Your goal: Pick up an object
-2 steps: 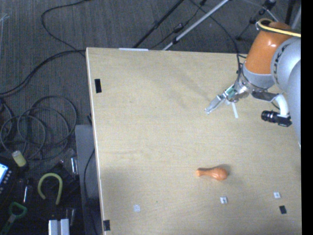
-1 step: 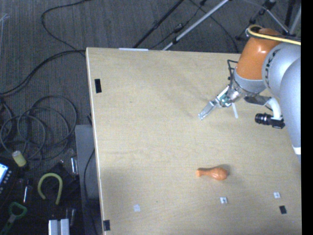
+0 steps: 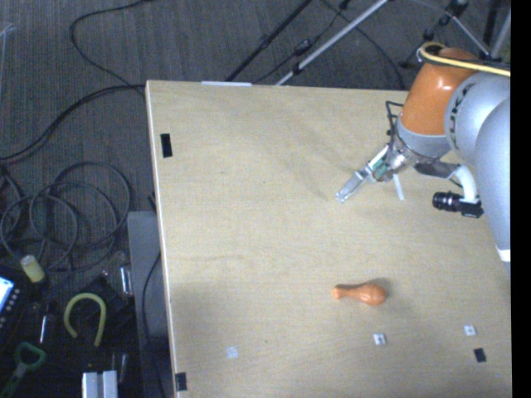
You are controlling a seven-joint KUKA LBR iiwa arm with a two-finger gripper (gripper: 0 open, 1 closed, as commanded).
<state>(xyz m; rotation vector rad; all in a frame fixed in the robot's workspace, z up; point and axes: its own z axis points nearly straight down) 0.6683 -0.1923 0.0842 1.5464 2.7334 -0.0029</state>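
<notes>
— Orange thing lying on the desk, near side, right of the middle. Pear-shaped: fat rounded end to the right, thin neck pointing left. Smooth, slightly glossy, like rubber or plastic.

— And the tool?

— Farther back, well apart from the orange thing, hanging over bare wood. Slim pale metal prongs pointing down and left, with a bit of green at the base. Too small and blurred to tell whether spread or pressed together. Nothing seen between the prongs.

— Behind the tool?

— Grey arm coming in from the right, rounded and smooth, with a glossy orange band above the wrist. Small black cylinder sticking out just under the arm.

— Desk surface?

— Pale tan, matte, like plywood or board, faint grain. Small black rectangle near the far left edge. Few tiny square markers near the front right. No writing legible anywhere.

— Off the desk?

— Dark ribbed carpet on the left, black cables coiled in loops, a yellow-green U-shaped piece near the front. Thin metal stand legs at the far side.
</notes>
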